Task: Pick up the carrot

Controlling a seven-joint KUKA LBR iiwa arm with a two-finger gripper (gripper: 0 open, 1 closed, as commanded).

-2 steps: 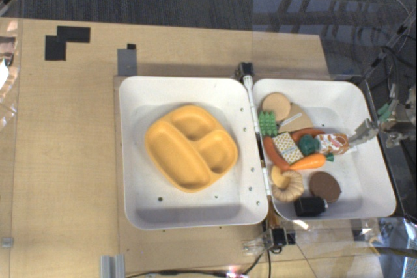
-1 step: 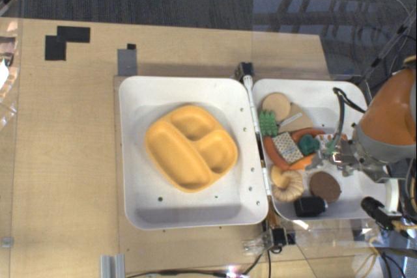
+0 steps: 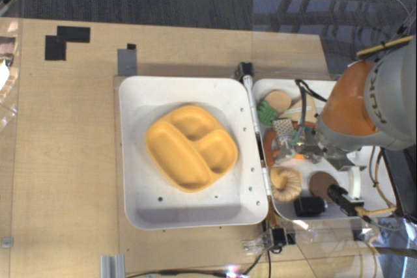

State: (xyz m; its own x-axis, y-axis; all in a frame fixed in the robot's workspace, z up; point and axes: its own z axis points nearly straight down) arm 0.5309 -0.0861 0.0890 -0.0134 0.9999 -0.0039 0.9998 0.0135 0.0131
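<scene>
— Where's the carrot (image 3: pixel 287 154)?
— In the right bin (image 3: pixel 280 208), a partly hidden orange strip under the arm (image 3: pixel 365 107); its direction is unclear.
— Neighbours?
— Green toy (image 3: pixel 266 114) behind, bagel (image 3: pixel 285 183) in front. Whether the gripper (image 3: pixel 306 143) is clamped can't be judged.

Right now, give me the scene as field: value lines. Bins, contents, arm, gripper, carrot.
left bin: holds a yellow divided plate
right bin: cluttered with small items
items: green piece, tan round, braided pastry, brown disc
arm: over right bin, reaching in from the right
gripper: low among the items, finger state unclear
carrot: orange piece by the gripper, mostly hidden
grasp: not confirmed
</scene>
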